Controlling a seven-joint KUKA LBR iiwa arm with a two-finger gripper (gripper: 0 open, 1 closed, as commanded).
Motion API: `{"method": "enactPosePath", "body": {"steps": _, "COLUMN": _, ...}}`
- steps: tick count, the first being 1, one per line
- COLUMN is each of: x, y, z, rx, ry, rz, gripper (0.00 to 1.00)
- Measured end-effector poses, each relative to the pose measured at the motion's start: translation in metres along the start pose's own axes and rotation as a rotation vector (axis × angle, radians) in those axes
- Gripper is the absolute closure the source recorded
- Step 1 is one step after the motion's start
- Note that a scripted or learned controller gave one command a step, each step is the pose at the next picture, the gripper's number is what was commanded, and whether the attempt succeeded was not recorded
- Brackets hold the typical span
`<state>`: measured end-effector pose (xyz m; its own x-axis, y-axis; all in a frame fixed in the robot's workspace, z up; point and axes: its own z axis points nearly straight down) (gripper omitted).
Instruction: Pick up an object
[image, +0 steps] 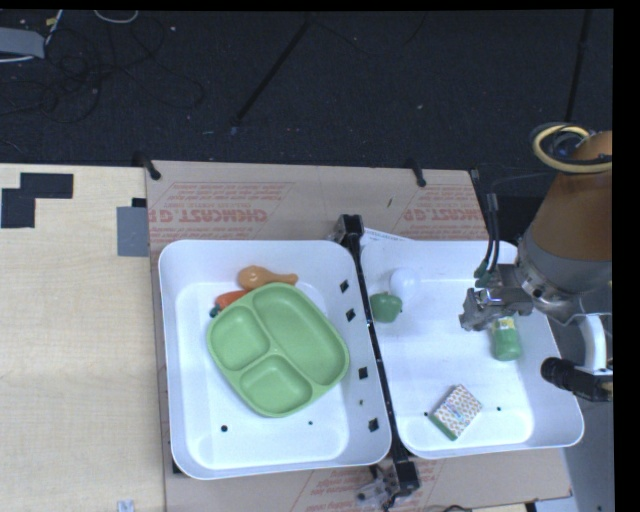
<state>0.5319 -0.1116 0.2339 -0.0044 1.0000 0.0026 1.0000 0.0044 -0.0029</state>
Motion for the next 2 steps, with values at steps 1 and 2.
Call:
{"method": "enactPosePath", "body": {"steps": 1, "x": 0.062, "y": 0.012, "z": 0.005, "rx": 0.000, "ry": 0.000, "rz": -0.001, "gripper": 1.00}}
{"method": "enactPosePath", "body": {"steps": 2, "x": 0.108, "y": 0.024, "z": 0.016, "rx": 0.001, "ry": -0.001, "rz": 0.001, "gripper": 1.00}}
